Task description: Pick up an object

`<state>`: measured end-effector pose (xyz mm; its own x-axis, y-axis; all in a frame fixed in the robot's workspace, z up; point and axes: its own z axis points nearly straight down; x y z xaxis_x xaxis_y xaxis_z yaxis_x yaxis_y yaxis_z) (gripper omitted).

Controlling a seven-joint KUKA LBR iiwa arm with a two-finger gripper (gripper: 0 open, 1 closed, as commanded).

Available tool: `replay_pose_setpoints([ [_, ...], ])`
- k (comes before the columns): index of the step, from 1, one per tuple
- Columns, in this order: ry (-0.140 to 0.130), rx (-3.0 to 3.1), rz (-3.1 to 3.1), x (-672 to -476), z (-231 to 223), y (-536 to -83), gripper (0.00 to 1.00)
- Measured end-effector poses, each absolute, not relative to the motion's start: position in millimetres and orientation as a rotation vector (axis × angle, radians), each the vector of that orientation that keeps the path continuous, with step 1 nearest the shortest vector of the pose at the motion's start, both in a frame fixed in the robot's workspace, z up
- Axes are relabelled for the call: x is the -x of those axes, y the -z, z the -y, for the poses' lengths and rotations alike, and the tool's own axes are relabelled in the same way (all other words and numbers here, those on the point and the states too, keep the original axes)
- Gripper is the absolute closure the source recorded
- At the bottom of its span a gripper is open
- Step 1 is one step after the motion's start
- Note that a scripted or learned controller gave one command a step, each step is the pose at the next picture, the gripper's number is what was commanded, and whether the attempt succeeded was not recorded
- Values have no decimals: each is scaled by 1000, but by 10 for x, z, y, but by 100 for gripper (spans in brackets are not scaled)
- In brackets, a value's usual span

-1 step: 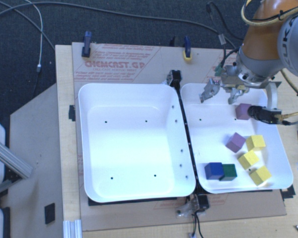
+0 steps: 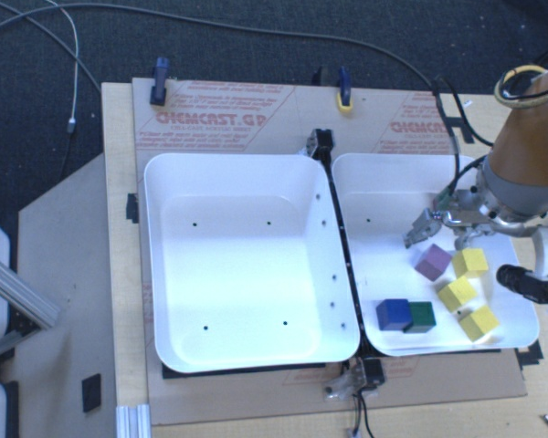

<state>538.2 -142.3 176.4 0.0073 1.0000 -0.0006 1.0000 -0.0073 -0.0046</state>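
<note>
two shallow white plastic bins sit side by side: the left bin (image 2: 242, 263) and the right bin (image 2: 384, 199). the right one holds six small blocks: three yellow blocks (image 2: 470, 261) (image 2: 457, 293) (image 2: 478, 322), one purple block (image 2: 432, 262), one blue block (image 2: 393, 313), one green block (image 2: 421, 315). the grey metal gripper (image 2: 436, 228) hovers just above the purple block, fingers apart, gripping nothing. a brown cardboard sheet (image 2: 256, 108) lies clamped over the bench, dark carpet around it.
</note>
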Motion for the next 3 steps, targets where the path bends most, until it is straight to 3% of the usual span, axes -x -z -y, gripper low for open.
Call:
replay_pose_setpoints([
  [1,-5,2222,2215,-5332,1832,-890,0],
  [2,1,2222,2222,-5352,1814,-1027,100],
  [3,2,2213,2227,-5346,1113,-946,100],
])
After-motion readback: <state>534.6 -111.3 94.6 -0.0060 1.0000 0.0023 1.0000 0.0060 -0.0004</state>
